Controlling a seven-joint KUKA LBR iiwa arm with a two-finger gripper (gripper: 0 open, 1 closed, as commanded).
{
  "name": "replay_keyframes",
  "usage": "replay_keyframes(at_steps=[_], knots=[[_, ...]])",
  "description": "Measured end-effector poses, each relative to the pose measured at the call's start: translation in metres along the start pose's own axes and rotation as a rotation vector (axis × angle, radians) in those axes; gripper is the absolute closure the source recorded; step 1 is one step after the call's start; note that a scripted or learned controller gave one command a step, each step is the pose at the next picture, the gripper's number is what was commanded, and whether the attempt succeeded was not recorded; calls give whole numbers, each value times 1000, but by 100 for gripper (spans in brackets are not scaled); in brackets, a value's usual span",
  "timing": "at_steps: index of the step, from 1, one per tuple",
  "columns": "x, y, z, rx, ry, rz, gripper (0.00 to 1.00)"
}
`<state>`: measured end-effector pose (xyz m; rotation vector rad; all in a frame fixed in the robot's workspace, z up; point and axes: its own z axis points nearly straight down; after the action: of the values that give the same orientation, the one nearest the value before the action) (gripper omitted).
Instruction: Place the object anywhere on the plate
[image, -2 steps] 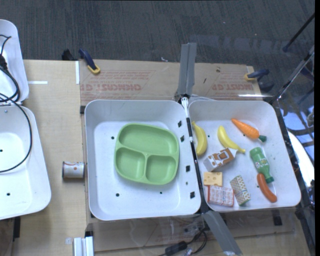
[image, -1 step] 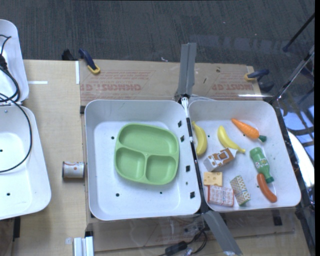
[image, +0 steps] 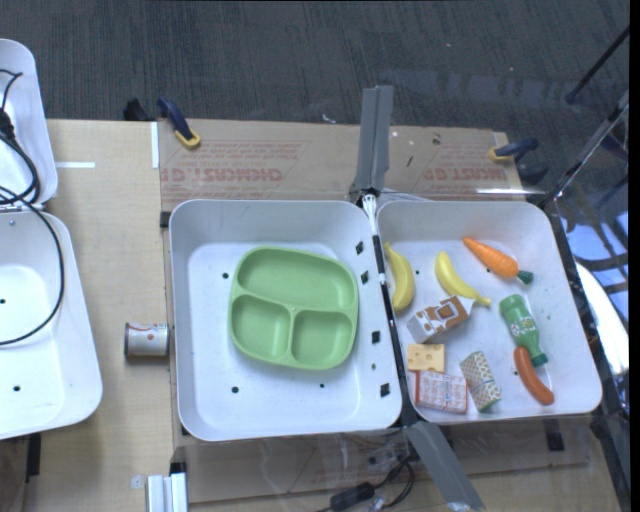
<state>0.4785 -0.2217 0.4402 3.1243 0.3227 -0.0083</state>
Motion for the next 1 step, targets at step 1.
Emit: replay_keyframes(at_steps=[1], knots=[[0, -2, 12, 1, 0, -112, 100]])
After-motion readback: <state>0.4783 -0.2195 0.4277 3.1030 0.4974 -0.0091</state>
